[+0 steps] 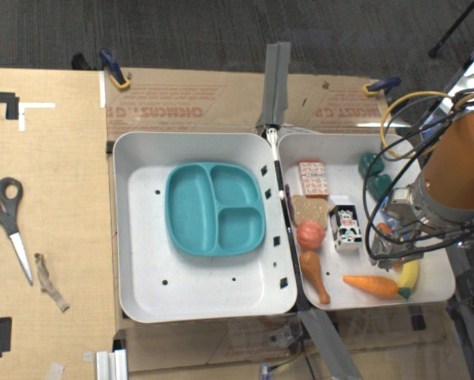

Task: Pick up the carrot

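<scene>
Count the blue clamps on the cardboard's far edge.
2: one blue clamp above the left bin's far left corner, the other above the right bin. The arm may hide more.

arm (456, 165): broad orange band above grey metal wrist | cables: yellow and black loops (bunched loosely) just left of the band | gripper (395, 248): dark, small red-blue details below the band
</scene>
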Available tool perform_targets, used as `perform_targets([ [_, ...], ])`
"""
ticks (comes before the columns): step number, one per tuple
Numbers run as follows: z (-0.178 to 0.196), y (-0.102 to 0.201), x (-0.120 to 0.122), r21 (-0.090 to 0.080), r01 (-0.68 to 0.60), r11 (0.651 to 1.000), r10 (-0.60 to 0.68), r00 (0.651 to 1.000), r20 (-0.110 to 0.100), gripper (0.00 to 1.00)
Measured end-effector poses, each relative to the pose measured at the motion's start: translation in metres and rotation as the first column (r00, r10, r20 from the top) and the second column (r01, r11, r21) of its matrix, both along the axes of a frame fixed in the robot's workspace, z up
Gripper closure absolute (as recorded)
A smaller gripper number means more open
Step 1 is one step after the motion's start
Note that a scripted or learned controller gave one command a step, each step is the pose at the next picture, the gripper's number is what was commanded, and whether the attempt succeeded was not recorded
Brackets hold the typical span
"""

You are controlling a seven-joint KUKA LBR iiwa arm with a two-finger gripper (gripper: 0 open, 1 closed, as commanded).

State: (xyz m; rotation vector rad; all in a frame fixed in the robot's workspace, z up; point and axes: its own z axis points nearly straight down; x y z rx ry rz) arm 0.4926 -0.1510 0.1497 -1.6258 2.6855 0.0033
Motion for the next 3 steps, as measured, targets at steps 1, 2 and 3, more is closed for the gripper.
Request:
perform_targets([
  [1,-0.0086,-0.0698,-0.0137,-0.001,-0.244,0.97,0.244,0.97,0.002,1.0],
  [2,-0.0084,-0.0672,-0.0134,-0.001,-0.553,0.833,0.553,0.833,0.003,1.0],
  [3,-0.0092,-0.0622,-0.0131,-0.003,-0.673,0.74,0.673,0.74,0.004,1.0],
])
